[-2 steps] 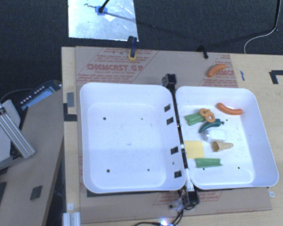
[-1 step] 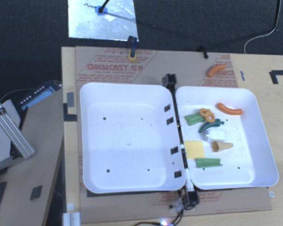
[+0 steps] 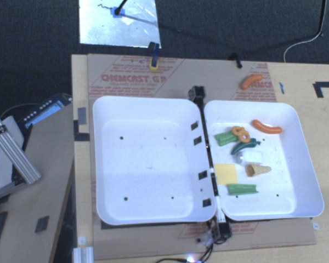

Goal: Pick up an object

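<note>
Two white bins (image 3: 148, 106) sit on brown board (image 3: 126, 73) over dark carpet (image 3: 33, 37).

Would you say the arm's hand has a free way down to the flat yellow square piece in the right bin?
Probably yes: the flat yellow square piece lies uncovered, with only the green strip and tan cone close beside it, and nothing above the right white bin.

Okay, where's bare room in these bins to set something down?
The left bin has a bare floor wall to wall. In the right bin, the strip along the right wall is free; it is crowded around the yellow slice, cone and sausage.
</note>
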Robot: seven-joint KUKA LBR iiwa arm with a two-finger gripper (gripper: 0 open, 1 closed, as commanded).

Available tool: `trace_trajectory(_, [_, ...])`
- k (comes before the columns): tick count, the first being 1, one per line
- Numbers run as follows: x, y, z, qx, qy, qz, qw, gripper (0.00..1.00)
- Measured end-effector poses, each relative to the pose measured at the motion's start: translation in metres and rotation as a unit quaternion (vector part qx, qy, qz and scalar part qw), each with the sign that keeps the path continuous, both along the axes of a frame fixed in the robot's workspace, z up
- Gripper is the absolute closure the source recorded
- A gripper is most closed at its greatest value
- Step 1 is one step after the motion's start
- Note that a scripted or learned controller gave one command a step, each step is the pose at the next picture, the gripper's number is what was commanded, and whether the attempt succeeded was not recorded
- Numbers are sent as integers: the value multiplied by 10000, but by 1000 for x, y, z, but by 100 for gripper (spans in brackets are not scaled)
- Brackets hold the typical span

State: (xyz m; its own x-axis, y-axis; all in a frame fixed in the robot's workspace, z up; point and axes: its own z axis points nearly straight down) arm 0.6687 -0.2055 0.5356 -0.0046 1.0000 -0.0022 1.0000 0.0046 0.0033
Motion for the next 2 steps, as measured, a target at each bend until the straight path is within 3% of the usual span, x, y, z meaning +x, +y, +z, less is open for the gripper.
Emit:
trace_trajectory(1, [-5, 0, 0, 1, 0, -12, 10000, 100])
trace_trajectory(2, [-105, -2, 3, 0, -9, -35, 10000, 100])
